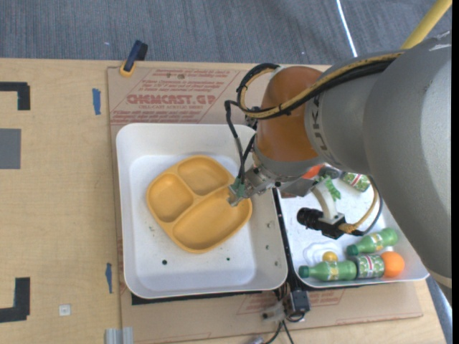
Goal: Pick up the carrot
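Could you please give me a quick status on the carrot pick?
Claw over the yellow divided plate's right rim in the left bin. Carrot in the right bin, mostly hidden under the arm. Nothing gripped.

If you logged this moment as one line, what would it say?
task: pick up carrot | gripper: over yellow divided plate, left bin | carrot: right bin, partly hidden
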Action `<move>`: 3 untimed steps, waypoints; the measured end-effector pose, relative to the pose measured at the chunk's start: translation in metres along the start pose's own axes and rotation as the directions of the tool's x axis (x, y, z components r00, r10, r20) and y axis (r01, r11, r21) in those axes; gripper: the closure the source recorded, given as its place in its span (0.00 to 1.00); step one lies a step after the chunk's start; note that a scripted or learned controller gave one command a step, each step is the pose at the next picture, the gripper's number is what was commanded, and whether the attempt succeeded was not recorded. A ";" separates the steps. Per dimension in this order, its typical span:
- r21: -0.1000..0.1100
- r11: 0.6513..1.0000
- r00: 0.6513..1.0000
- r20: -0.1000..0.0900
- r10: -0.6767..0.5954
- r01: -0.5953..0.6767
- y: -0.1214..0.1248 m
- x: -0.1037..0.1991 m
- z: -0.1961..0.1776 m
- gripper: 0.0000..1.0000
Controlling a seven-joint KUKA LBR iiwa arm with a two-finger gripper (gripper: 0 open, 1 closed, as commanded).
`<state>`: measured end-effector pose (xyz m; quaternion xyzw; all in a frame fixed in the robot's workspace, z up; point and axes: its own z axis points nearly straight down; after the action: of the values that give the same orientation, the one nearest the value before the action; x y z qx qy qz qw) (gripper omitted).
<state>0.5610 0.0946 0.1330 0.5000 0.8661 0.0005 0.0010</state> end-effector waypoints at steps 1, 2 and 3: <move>0.000 0.950 0.950 0.000 0.311 -0.311 0.001 0.048 -0.051 1.00; 0.001 0.685 0.685 0.001 0.729 -0.729 -0.003 -0.019 -0.051 1.00; 0.007 0.607 0.607 0.002 0.794 -0.794 0.006 0.063 0.030 1.00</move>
<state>0.5352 0.1518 0.1034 0.8319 0.5549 -0.0020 -0.0017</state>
